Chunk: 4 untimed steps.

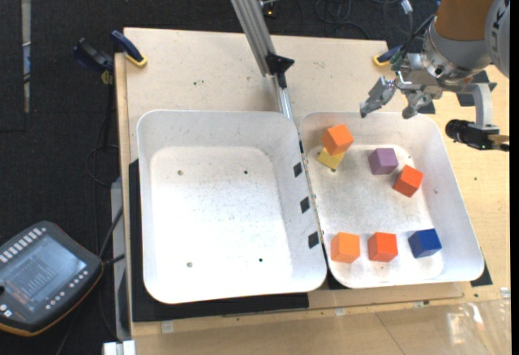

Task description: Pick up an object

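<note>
My claw (395, 100) hangs open and empty above the far rim of the right bin (454, 183), its fingers spread. Nearest to it, down and to the left, an orange cube (338, 138) leans on a small yellow block (329, 158); that cube seems my likeliest pick. It is a plain, bright cube, tilted, with no long axis to align with. A purple cube (383, 160) and another orange block (408, 180) sit nearer.

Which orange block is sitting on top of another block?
The orange block at the far left of the right bin. It rests on a yellow block; the other orange ones lie flat.
</note>
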Motion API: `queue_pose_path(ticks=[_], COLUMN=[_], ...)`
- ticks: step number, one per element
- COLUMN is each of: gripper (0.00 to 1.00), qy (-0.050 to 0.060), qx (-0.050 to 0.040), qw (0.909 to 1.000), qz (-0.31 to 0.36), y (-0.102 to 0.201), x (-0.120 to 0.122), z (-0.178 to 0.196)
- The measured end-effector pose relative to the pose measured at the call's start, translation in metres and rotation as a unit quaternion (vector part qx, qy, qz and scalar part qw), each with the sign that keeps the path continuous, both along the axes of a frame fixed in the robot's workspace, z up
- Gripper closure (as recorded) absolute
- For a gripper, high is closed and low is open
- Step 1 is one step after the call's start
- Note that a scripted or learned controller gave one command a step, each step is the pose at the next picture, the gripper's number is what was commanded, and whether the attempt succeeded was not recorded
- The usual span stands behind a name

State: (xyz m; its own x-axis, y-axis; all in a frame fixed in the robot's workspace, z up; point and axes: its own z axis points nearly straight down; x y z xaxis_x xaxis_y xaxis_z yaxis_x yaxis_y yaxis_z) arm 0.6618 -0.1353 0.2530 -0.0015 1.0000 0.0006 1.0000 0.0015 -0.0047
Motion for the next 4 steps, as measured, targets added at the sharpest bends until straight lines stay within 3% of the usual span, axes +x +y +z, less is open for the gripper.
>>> queue_pose_path(ticks=[1, 2, 3, 4], gripper=[0.00, 0.00, 0.00, 0.00], qy=[-0.002, 0.000, -0.007, -0.015], qx=[-0.0008, -0.0007, 0.0011, -0.0028], qw=[1.0000, 1.0000, 1.0000, 0.9999], qz=[0.001, -0.001, -0.001, 0.000], y=[0.000, -0.007, -0.004, -0.005], x=[0.001, -0.001, -0.005, -0.001], z=[0.003, -0.043, -0.096, -0.094])
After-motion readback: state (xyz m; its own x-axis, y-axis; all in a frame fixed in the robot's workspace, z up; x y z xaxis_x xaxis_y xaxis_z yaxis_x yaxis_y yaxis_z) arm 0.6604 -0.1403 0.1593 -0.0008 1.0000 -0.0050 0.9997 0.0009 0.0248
